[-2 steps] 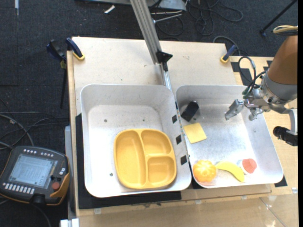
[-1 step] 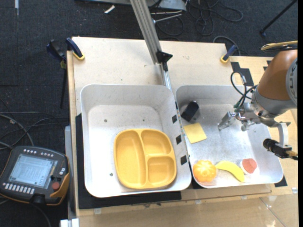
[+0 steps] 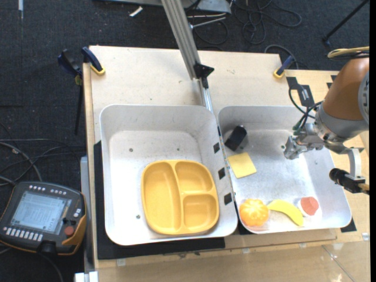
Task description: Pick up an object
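Orange (image 3: 254,212), banana (image 3: 287,211), red piece (image 3: 309,204), yellow square (image 3: 242,165), black block (image 3: 235,137) in right bin (image 3: 329,184).

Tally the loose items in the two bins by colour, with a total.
Yellow: 3 – tray, banana, flat square
Orange: 1 – orange
Red: 1 – small round piece
Black: 1 – block
Total: 6

A pale wooden bench (image 3: 153,78) carries two white bins side by side: the left bin (image 3: 117,134) and the right bin (image 3: 329,198), rims touching.
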Robot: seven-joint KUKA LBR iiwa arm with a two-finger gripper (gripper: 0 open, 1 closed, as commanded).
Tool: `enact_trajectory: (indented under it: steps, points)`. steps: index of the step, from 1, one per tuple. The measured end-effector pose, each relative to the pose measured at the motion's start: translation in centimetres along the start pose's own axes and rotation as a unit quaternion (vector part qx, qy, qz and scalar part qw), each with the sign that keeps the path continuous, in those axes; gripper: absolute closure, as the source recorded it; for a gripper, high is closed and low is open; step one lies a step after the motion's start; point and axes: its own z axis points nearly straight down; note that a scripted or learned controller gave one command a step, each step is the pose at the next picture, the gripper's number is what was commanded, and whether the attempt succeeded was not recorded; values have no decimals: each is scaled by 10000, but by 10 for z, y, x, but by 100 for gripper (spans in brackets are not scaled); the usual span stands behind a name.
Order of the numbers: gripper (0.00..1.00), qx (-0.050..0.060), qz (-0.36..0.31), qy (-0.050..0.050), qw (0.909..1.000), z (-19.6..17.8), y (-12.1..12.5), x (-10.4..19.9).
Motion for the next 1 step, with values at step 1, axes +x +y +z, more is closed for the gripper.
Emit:
enact_trajectory:
  steps: [1]
  points:
    - [100,-27,-12,-9,10000,-64,3,-3]
